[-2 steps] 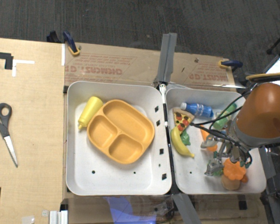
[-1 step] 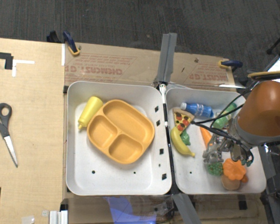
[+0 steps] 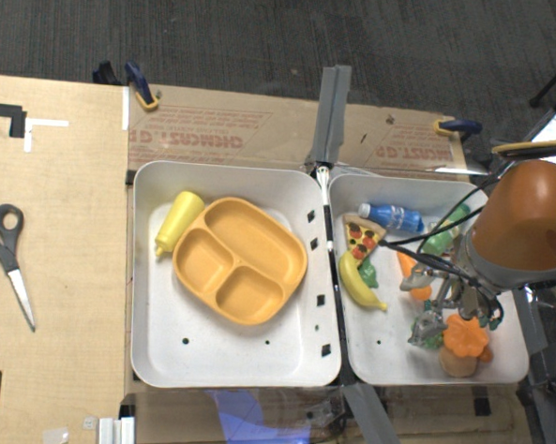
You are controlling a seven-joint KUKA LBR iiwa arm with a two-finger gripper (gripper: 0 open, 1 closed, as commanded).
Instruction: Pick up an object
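The arm reaches into the right bin (image 3: 364,358) from the right, and its end effector (image 3: 461,307) hangs low over the clutter at that bin's near right corner. Cables and the wrist hide its tips, so I cannot tell whether it is open or closed, and nothing can be seen gripped in it.

The step in hand looks like the descent onto a target, with the grasp not yet confirmed. The likeliest candidates lie right under the wrist: an orange toy (image 3: 465,337) resting on a tan piece, and a small grey-green object (image 3: 428,331) just beside it toward the bin's middle. Farther from that corner lie a banana (image 3: 357,283), a pizza slice toy (image 3: 362,235) and a blue bottle (image 3: 394,216) near the far wall.

The next move calls for closing squarely on one item and lifting straight up, then checking that something actually comes with it.

Room is tight here. The orange toy sits close to the bin's near wall and right wall, so a finger could strike the rim or push the toy into the corner. The bin's middle floor, between the banana and the grey-green object, is bare and gives better clearance.
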